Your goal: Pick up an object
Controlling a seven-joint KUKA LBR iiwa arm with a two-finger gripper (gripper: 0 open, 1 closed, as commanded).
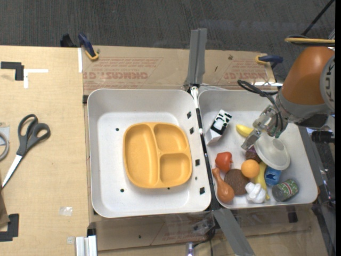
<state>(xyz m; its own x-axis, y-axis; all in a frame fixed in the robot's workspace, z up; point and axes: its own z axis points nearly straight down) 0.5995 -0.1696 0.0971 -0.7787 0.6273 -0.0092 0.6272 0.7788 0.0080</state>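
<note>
Toys (249, 176) crowd the right bin's (306, 164) front edge; left bin (101, 159) holds a yellow divided plate (157, 154); gripper (254, 138) grip unclear.

Arm (309, 81) reaches in from right, wrist angled down.

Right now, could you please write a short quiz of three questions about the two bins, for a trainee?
1. True or false: the yellow divided plate lies in the left bin.
2. Which thing lies on the bench left of the bins? A) scissors B) hammer C) cup
3. Fill the gap: the gripper hangs over the ___ bin.

Key:
1. True.
2. A, the scissors.
3. Right: it is over the right bin, above a white dish and near a banana, an orange and a tomato.
</note>
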